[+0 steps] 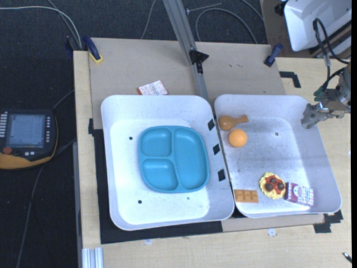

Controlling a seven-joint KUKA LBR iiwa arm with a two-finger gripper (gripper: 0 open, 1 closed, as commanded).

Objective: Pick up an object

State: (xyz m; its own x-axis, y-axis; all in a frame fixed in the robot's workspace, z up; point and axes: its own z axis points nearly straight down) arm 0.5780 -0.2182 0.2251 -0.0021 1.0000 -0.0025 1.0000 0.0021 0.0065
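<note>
from my seat i see two shallow white bins side by side on the bench. the left bin point(120, 205) carries a blue divided plate point(173, 158) with three compartments, lying flat near the middle of the bin floor. the right bin point(321, 166) has the loose things i could go for: an orange ball point(238, 138) near its upper left part, and just above it, close to touching, a tan pear-shaped piece point(230, 121) lying on its side with its narrow end pointing right. down along the near edge of that bin i count three more: a small brown waffle-like block point(246, 196) by the left corner, a round yellow item with dark red and black topping point(271, 185) beside it to the right, and a small maroon and white carton point(299, 194) lying flat, touching or almost touching the round item.

the gripper point(313, 116) sits at the right rim of the right bin, near its upper right corner, well apart from all the objects. nothing sits between the fingers that i can make out, and i cannot tell whether they are spread or pressed together at this size.

on the bench behind the left bin lies a small red and white packet point(153, 88). off the bench to the left rests a teach pendant point(27, 137) with a lit screen.
</note>
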